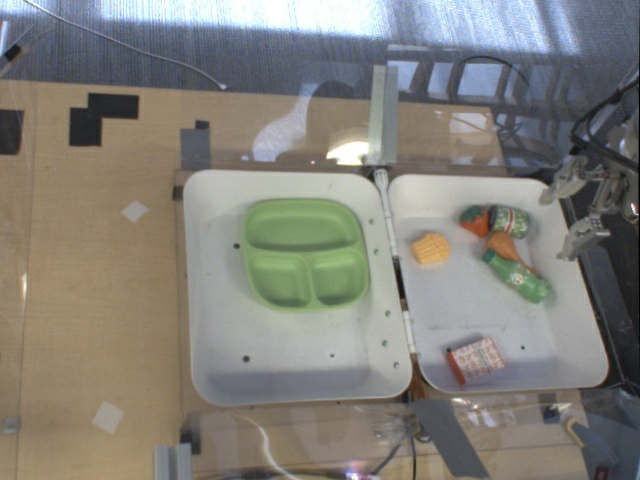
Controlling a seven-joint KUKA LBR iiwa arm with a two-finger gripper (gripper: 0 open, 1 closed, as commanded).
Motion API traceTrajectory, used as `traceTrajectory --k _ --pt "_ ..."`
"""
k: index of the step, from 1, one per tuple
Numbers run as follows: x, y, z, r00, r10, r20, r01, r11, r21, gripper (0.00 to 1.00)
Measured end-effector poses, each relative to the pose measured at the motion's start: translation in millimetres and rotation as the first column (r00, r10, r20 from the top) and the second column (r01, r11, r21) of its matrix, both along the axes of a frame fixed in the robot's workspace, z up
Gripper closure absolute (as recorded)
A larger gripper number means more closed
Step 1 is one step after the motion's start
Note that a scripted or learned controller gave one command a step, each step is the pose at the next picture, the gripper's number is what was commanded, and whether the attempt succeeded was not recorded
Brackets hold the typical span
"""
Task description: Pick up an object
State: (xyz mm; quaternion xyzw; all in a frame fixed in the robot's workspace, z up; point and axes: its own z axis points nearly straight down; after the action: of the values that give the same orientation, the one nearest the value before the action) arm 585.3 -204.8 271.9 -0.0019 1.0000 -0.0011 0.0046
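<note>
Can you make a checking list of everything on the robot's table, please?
Surface: wooden bench bearing two white bins, left bin and right bin.
Job's things: right bin holds a yellow corn piece, a green bottle, a green can and a red box.
Clutter: green divided plate in the left bin.
Pincer: pincer at the right bin's right edge, holding nothing.
Cables: thin cable across the top left.
Surroundings: black patches on the bench.

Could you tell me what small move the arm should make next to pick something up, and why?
Probably shift the pincer left, over the right bin, toward the green bottle. It sits at that bin's far right edge, above no object, and the bottle lies nearest. The corn piece and red box lie farther off.
</note>
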Motion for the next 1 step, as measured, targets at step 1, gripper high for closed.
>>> traceTrajectory --k 1 --pt "61.1 0.4 -156.6 0.972 0.233 0.007 -0.233 0.972 -0.005 0.00"
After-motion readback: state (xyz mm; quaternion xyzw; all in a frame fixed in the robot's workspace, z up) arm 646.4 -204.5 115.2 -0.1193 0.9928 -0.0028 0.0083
